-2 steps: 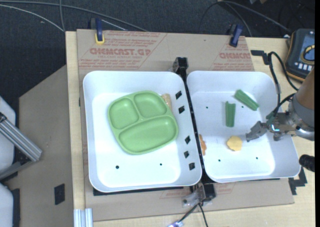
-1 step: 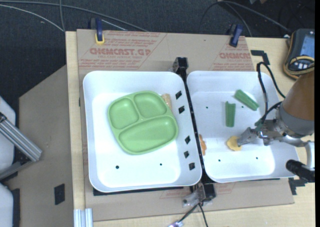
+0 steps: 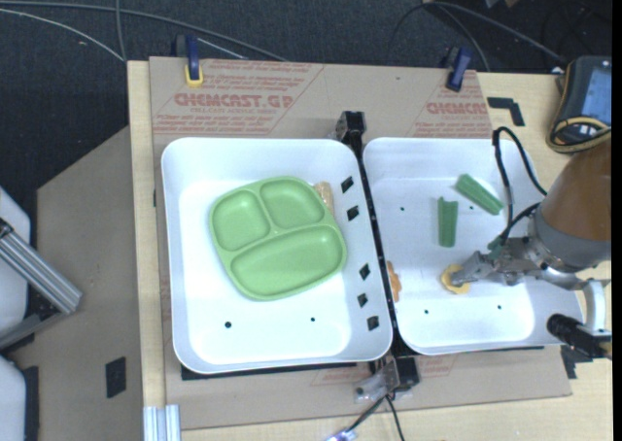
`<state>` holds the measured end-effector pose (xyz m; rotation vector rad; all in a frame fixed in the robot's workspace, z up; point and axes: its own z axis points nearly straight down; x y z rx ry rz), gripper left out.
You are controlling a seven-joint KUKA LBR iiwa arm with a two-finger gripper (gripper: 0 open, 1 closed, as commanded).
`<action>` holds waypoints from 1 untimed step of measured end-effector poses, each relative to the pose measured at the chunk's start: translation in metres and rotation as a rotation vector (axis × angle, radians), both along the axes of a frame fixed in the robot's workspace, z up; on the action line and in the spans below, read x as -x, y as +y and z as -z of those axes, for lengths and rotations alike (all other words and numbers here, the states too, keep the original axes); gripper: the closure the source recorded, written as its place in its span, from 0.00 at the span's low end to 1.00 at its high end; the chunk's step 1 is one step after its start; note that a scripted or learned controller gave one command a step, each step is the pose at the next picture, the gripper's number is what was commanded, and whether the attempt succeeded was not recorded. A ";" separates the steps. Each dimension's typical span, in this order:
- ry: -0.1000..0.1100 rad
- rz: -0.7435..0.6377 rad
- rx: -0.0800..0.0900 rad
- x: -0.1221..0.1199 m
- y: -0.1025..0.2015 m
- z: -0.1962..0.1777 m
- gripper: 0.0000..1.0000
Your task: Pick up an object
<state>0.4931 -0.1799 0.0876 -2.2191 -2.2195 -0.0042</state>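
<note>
Looking down at my bench feed. The only readable writing is on the cardboard sheet (image 3: 321, 89) under the bins: red print along the back edge that reads something like "CHEMCAST GP" on the left, and the same repeated on the right, partly cut off by the bin edge. Smaller lines under it are too blurry for me to read. Two blue clamps (image 3: 192, 57) pin the sheet at the back.

The left bin (image 3: 194, 264) has a green divided plate (image 3: 278, 236) with three compartments sitting about in the middle. Something small and tan (image 3: 324, 198) pokes out from behind the plate's right rim; it's mostly hidden, so I can't say what it is.

The right bin (image 3: 418, 322) holds a green stick (image 3: 447, 222) standing roughly straight in view, a lighter green block (image 3: 479, 193) tilted just beside it to the upper right, and a small yellowish ring-ish thing (image 3: 454, 281) near the bin's front.

The arm (image 3: 583, 216) comes in from the right, orange band showing, partly cut off by the frame. The gripper (image 3: 470, 271) is down low in the right bin, tip right at the yellow piece. Can't tell whether the fingers are spread or closed from this angle, or whether they've actually got it.

There's also a small orange bit (image 3: 393, 281) at the divider between the bins, too small to make out.
</note>
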 end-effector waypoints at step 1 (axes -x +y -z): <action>-0.005 0.000 0.003 -0.001 0.000 -0.011 1.00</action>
